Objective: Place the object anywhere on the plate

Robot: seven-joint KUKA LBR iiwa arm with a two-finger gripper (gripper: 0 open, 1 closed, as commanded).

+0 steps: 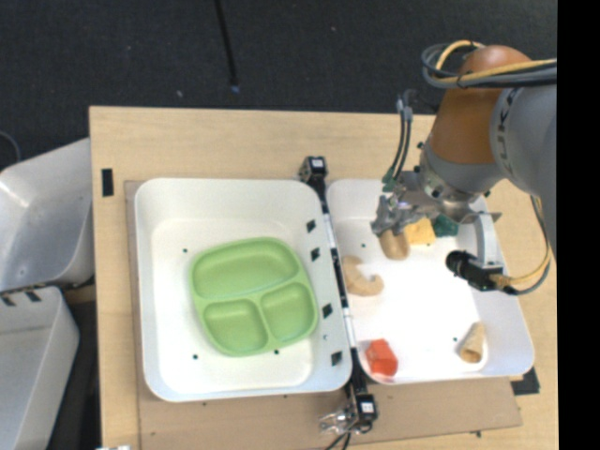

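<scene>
A green plate point(251, 294) with three compartments lies in the left bin point(159, 216), and nothing rests on it. My gripper point(392, 221) hangs over the upper left part of the right bin point(502, 319). A small tan piece point(395, 245) sits directly under its tip, touching or nearly touching it. Whether the piece is gripped is hidden by the wrist. A yellow block point(421, 232) and a teal piece point(446, 224) lie just right of the gripper.
Also in the right bin are a curved beige piece point(361, 280), a red object point(380, 358) at the front left, and a tan cone point(472, 343) at the front right. A black-clipped divider point(330, 251) separates the bins. A cable with a black plug point(472, 269) trails from the wrist.
</scene>
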